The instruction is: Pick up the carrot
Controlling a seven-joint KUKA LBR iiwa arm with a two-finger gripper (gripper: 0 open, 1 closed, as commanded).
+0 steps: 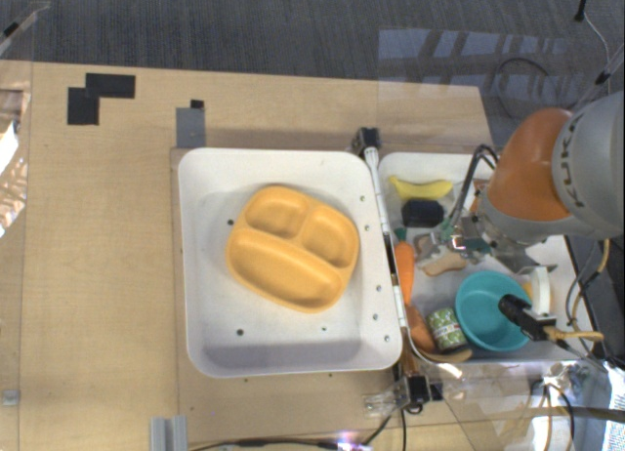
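The orange carrot lies lengthwise against the left wall of the right bin. My gripper hangs over the middle of that bin, just right of the carrot's upper end and apart from it. Nothing shows as held in it. The grey arm with its orange band reaches in from the right above the bin.
The right bin also holds a yellow banana, a black object, a teal bowl, a green can and a tan wooden piece. In the left bin sits a yellow divided plate.
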